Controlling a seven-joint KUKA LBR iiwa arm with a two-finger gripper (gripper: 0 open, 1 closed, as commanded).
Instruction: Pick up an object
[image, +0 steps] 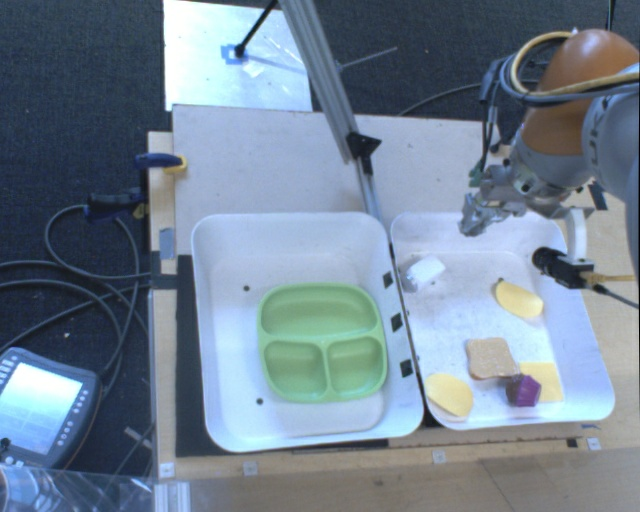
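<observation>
**Six small items in the right bin, gripper hanging over its far edge**

The right bin (590, 345) holds six loose objects. A small white block (424, 270) lies at about ten o'clock in the bin, close to the wall shared with the other bin. A yellow oval slice (518, 299) sits toward two o'clock. A tan, toast-like square (491, 357) lies near the middle, leaning toward six o'clock. Just beside it at five o'clock is a small purple piece (522, 390), which rests against a flat yellow square (545, 380). A second yellow oval slice (449, 394) lies at seven o'clock, near the front wall.

The left bin (225, 300) holds one thing: a green tray with three compartments (322, 342), lying flat, slightly toward the bin's right half.

The gripper (476, 220) hangs over the right bin's far rim, at roughly twelve o'clock, well apart from every object, with nothing seen in it; how far its fingers are spread cannot be made out. The grey arm (585, 100), with its orange band, comes in from the upper right, bent downward.

Both bins rest on a pale wooden bench (270, 160). A slanted metal pole (330, 90) crosses above it. Dark carpet (70, 80) lies around it, with cables and a handheld control pendant (40, 400) at lower left.
</observation>
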